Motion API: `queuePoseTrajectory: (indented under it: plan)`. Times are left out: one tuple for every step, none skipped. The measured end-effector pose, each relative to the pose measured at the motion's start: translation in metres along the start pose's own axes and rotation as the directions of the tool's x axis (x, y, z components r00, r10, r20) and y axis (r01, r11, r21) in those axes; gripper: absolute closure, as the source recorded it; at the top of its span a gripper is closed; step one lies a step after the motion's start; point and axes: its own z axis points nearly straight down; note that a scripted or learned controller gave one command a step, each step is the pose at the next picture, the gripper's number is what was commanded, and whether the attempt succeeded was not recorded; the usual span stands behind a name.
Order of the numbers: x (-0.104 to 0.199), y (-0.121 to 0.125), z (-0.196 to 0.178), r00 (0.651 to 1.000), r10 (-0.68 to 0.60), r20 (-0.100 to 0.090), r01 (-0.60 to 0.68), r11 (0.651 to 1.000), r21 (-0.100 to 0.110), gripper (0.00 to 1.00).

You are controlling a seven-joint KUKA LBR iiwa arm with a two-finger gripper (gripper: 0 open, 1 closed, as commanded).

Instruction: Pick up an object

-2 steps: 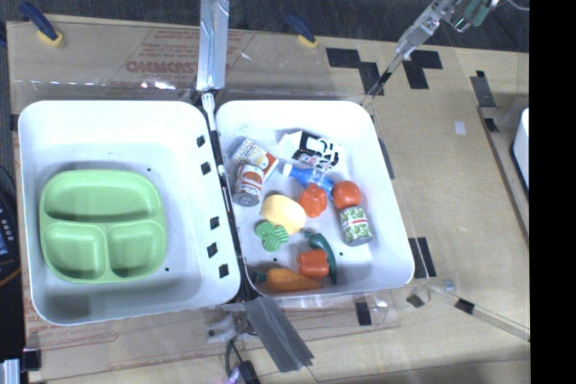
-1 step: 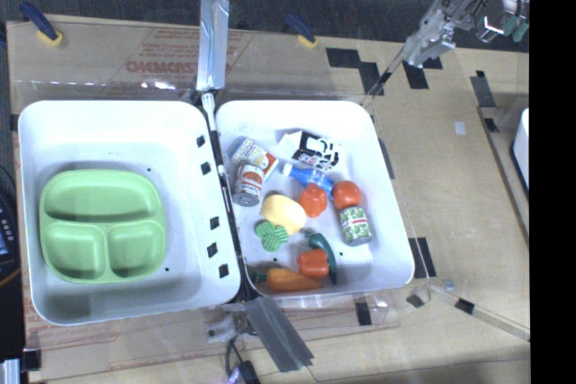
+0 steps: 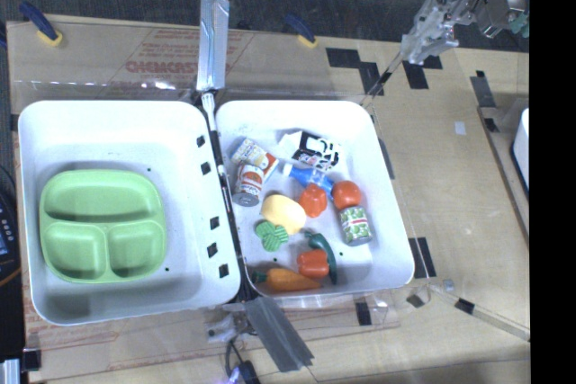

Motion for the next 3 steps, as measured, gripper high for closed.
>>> queuePoseTrajectory:
  plan:
    - [-0.002,0.001,0.015,0.93,-0.366,-0.004,0.366,0.93,-0.003,1.0]
    - [-0.008,0.001,-0.001,0.76,-0.65,0.001,0.65,0.76,0.0,1.0]
    - [-0.008,0.001,-0.001,0.47,-0.883,0.003,0.883,0.47,0.001,1.0]
